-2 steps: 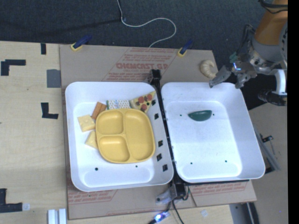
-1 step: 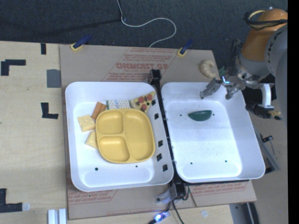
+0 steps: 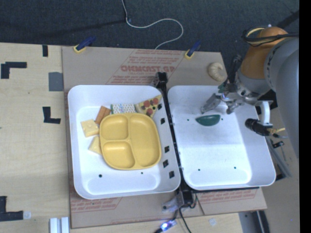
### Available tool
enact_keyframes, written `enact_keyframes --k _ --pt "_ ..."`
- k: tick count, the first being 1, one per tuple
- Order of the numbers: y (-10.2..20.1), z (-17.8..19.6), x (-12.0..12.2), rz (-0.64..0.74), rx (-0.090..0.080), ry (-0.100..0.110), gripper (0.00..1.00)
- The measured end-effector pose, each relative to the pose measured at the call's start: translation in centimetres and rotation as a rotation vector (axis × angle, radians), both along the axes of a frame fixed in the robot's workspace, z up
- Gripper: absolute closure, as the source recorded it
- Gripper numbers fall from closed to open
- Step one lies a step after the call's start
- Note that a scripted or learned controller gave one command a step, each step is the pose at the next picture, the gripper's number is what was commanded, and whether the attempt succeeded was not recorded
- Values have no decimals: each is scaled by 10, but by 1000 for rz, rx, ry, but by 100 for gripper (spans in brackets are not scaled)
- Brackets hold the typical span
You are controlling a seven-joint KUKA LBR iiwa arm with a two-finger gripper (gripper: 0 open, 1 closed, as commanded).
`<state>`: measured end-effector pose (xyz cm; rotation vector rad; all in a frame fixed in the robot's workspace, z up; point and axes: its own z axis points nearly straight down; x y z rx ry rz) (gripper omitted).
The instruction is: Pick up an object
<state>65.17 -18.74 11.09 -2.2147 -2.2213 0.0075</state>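
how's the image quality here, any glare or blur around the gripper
In the camera view, lighting is even and soft; the white right bin looks bright but not blown out. The gripper is slightly blurred and small, so its fingers are hard to read. The dark green object beneath it casts little shadow. The yellow divided plate in the left bin is sharp, with a faint sheen.

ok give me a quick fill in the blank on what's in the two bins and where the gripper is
1. The yellow divided plate lies in the ____ bin.
2. The small dark green object lies in the ____ bin.
3. The gripper is over the ____ bin, close above the green object.
4. The plate has ____ compartments.

Missing words: left; right; right; three
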Motion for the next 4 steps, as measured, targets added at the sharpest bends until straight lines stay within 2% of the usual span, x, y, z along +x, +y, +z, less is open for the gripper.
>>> enact_keyframes --k 1,2,4 --pt "2 -28 0 1 -2 -5 0" --pt "2 -15 1 2 -3 -8 100" --pt "18 90 -2 0 0 -11 100"
